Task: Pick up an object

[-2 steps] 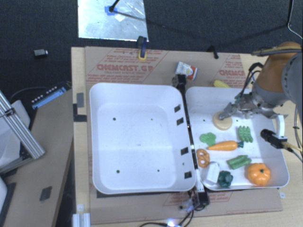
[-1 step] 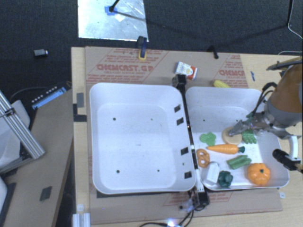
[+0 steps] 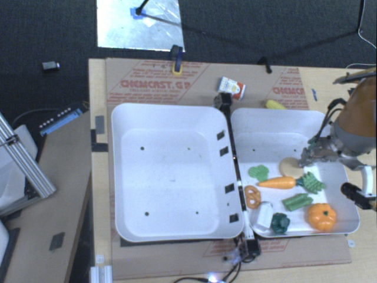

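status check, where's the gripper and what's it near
Gripper low in right bin, grip state unclear. Carrot and beige disc just beside it. Nothing seen held.

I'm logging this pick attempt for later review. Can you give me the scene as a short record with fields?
left bin: white tray, nothing seen in it
right bin: white tray holding toy food
items: carrot, pumpkin, pretzel, green leaf, tan disc, green pod, dark green lump
outside the bins: small carton, yellow piece
hand: over the right bin, near the tan disc
held: nothing seen between the fingers
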Available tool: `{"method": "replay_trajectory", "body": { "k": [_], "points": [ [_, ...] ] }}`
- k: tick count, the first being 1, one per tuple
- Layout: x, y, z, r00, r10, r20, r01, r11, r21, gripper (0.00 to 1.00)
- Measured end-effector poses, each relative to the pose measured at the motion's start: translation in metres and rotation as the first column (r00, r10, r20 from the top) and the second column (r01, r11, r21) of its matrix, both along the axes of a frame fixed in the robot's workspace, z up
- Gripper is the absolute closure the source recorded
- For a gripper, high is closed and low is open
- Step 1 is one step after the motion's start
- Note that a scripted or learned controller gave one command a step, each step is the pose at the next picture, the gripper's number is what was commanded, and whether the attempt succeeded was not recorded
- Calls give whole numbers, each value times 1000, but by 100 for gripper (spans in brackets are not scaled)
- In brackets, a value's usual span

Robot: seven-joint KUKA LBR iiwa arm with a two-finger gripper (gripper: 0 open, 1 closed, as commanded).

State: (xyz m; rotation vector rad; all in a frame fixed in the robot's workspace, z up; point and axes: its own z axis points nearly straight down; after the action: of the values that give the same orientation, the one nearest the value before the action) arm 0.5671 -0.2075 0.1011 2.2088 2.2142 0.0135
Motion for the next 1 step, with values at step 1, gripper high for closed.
{"method": "replay_trajectory", "body": {
  "k": [1],
  "points": [
    [97,2,-15,1000,6,-3,-6,1000,0,100]
  ]
}}
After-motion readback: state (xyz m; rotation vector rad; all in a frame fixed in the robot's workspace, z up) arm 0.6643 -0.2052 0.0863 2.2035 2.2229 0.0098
